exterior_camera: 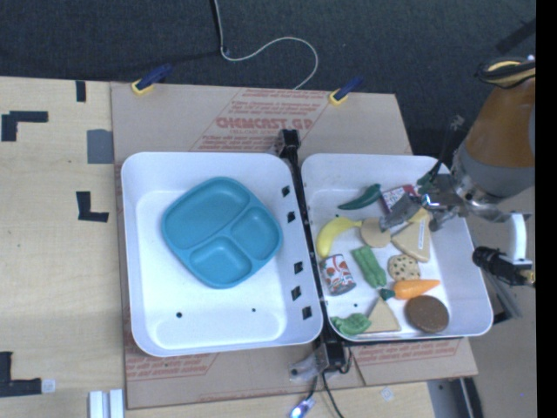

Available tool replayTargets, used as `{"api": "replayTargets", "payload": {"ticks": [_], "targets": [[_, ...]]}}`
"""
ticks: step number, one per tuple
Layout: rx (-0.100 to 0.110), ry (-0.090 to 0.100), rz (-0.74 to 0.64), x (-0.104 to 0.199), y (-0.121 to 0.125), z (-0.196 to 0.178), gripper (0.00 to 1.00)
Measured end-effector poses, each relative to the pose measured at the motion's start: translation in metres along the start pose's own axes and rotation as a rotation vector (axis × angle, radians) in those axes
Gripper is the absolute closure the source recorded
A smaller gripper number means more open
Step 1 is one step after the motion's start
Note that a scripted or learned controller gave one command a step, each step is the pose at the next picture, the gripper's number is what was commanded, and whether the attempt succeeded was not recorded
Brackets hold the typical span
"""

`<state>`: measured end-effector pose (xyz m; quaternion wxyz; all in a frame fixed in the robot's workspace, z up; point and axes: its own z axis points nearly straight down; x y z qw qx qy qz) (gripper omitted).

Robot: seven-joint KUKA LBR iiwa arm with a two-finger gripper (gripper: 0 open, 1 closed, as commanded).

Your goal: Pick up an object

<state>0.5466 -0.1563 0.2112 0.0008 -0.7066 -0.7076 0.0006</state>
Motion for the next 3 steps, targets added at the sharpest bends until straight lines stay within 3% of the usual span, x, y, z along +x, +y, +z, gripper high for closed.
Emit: {"api": "replayTargets", "payload": {"ticks": [1, 2, 3], "targets": [[0.003, 0.004, -0.006, 0.079, -0.062, -0.020, 0.00], [0.002, 0.000, -0.002, 0.075, -0.059, -0.029, 1.00], [-0.011, 0.001, -0.008, 0.133, -0.062, -0.128, 1.00]]}}
